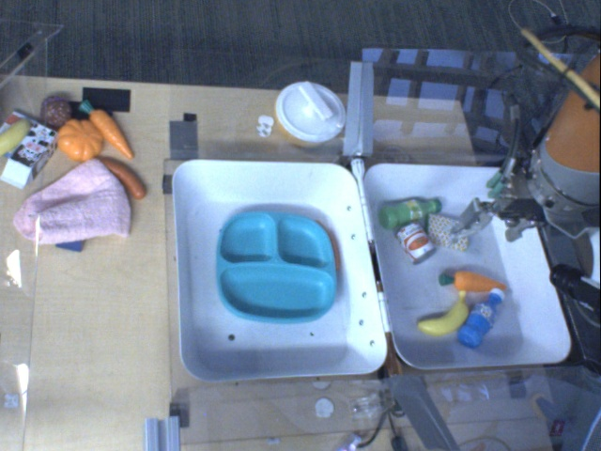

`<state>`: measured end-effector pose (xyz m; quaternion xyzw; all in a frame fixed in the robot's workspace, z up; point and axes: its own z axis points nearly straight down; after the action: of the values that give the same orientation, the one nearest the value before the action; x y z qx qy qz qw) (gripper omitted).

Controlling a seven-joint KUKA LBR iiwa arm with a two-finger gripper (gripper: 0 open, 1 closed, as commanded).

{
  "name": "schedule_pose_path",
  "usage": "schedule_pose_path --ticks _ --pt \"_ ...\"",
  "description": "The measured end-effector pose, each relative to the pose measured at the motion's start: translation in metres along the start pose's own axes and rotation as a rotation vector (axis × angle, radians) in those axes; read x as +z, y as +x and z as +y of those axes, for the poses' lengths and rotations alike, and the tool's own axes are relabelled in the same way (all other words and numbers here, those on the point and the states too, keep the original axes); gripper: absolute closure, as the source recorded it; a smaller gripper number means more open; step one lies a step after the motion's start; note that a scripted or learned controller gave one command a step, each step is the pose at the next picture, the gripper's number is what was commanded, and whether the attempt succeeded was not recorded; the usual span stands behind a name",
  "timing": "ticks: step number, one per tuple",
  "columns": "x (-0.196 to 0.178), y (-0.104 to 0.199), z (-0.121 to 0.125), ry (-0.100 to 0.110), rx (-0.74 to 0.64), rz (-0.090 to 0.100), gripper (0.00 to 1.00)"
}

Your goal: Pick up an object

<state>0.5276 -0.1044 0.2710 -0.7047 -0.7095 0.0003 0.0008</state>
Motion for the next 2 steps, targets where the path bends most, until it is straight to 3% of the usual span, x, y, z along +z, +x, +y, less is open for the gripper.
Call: schedule_pose_path --ticks 1,2 --pt "0.166 0.002 -0.030 0.002 0.095 0.001 0.00" --pt "0.181 -0.056 -0.035 -0.016 -0.040 -0.003 0.00"
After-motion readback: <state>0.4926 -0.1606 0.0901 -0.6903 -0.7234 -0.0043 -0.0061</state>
